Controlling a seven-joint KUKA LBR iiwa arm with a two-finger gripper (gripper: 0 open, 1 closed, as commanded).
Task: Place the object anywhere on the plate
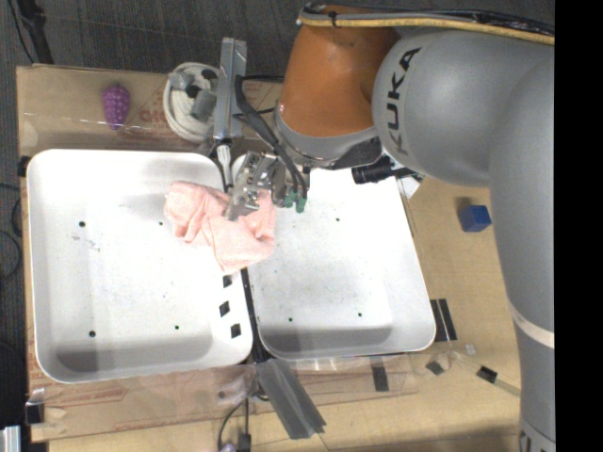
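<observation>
Pink cloth (221, 222), white bins (57, 252), purple fruit (116, 104), blue block (476, 217) (grey-and-orange arm (452, 92))
</observation>
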